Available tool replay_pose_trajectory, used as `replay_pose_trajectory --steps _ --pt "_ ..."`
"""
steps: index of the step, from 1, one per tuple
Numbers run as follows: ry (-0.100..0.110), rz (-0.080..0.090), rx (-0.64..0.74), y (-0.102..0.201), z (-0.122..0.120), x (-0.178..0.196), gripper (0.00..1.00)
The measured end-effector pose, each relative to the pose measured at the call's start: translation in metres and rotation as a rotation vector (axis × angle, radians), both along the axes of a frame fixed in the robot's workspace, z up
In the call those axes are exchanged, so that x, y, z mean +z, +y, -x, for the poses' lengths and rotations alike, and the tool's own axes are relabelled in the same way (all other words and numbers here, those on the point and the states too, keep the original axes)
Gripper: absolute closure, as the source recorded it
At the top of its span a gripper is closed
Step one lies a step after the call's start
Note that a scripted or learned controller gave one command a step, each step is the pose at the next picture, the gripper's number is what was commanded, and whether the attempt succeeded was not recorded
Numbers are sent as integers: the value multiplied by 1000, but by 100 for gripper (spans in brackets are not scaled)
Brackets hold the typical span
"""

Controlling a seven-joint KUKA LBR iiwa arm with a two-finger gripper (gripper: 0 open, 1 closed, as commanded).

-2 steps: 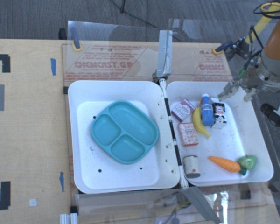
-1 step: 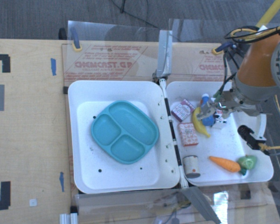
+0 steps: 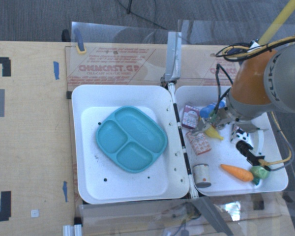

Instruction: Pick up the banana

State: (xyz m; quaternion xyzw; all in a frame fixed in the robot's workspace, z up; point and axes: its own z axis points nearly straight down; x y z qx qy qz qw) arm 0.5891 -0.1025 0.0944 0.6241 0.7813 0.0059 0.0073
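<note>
A pale wooden bench (image 3: 29, 146) is seen from above, marked with black tape squares and short strips of blue tape, and beyond its far edge a grey carpeted floor (image 3: 196, 4) is crossed by a dark cable. Two shallow white bins are set side by side on the bench, backed by a clear panel printed with red lettering (image 3: 115, 65). In the left bin (image 3: 83, 181) a teal divided plate (image 3: 132, 139) is laid flat. In the right bin (image 3: 278, 181) a carrot (image 3: 237, 173) with a green top is placed near the front, a small grey can (image 3: 202, 174) is stood by the dividing wall, and two printed packets (image 3: 195, 130) are scattered towards the back. The grey arm with its orange band (image 3: 253, 85) is reached in from the right, and the gripper (image 3: 211, 124) is lowered over the right bin. The banana (image 3: 214, 133), a small yellow piece, is found right at the fingertips, beside the packets. How far the claw is parted, and whether the banana is gripped, cannot be told, since the fingers are crowded by the wrist and cables
</note>
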Motion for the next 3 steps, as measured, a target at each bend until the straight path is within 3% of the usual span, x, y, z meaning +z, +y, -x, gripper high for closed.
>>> replay_pose_trajectory --steps 1,2,3 --pt "-6 8 338 -3 7 1 0" --pt "-8 6 335 -3 7 11 100" --pt "12 6 352 27 -55 157 100"
